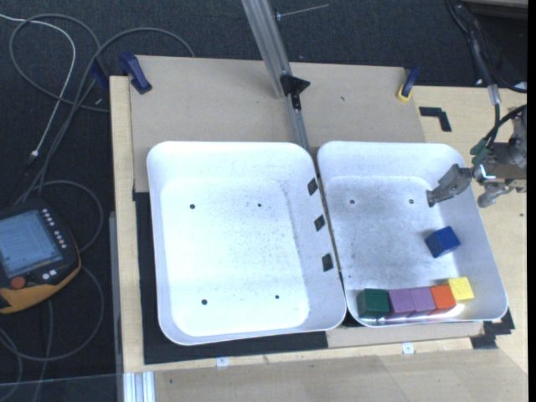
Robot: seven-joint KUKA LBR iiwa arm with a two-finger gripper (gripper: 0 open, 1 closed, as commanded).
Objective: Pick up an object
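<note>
A row of 4 blocks lies along the near wall of the right bin (469,224): a green block (374,301), a purple block (408,299), an orange block (441,296) and a yellow block (461,289), touching one another in line. Just beyond them, apart from the row, a blue block (442,241) sits alone on the bin floor, tilted a little.

The gripper (442,188) hangs at the right bin's far right side, above and beyond the blue block, with nothing between its fingers. Whether they are spread or closed I cannot tell; they are too small and dark against the rim.

By my reading this is the approach step: no block is lifted yet. The blue block looks the likeliest target, being nearest the gripper and free on all sides. The next move calls for coming over it, matching the wrist to its tilt, and descending with the fingers either side of it. The row would be harder, since the blocks are packed against the wall.

The left bin (167,174) is white with dark speckles. Both bins rest on a tan board (209,99) held by blue clamps (134,72). A metal pole (264,32) slants up behind. On the dark carpet (50,124) lie cables (42,48) and a pendant (33,254) at left.
</note>
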